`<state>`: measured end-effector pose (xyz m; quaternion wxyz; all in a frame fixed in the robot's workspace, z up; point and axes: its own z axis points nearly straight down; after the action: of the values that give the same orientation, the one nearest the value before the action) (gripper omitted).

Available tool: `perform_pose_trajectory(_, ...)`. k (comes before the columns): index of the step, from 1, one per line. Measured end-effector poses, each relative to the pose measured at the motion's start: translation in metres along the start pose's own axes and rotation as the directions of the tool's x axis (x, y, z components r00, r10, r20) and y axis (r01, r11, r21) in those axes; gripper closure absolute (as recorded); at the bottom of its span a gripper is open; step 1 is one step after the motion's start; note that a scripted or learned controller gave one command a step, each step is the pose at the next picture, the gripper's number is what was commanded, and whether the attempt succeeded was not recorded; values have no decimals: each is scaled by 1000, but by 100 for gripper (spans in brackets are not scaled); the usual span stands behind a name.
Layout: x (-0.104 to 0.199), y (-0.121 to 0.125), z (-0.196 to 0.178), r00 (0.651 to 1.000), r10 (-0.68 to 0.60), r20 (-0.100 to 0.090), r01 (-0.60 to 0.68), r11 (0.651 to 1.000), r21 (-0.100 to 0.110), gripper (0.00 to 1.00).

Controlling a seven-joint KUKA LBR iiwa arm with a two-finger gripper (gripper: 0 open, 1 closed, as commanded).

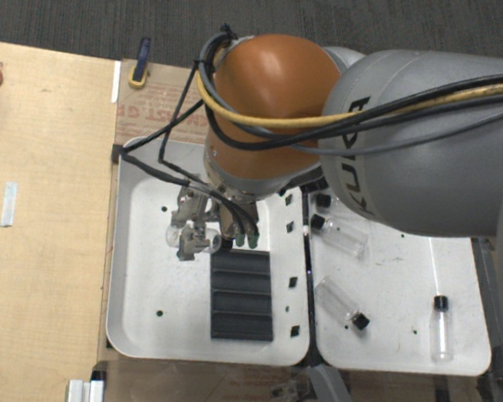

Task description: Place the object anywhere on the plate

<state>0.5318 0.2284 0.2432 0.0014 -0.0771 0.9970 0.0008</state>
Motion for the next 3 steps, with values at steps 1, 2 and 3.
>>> perform_pose_trajectory(1,0,0,0,1000,1,0,-1,1000,0,0)
perform_pose_trajectory(2,-1,-1,-9,1000,4,2,-4,1000,-1,100)
perform_pose_trajectory(3,30,5,-39,983,-183,-1,183,983,0,100)
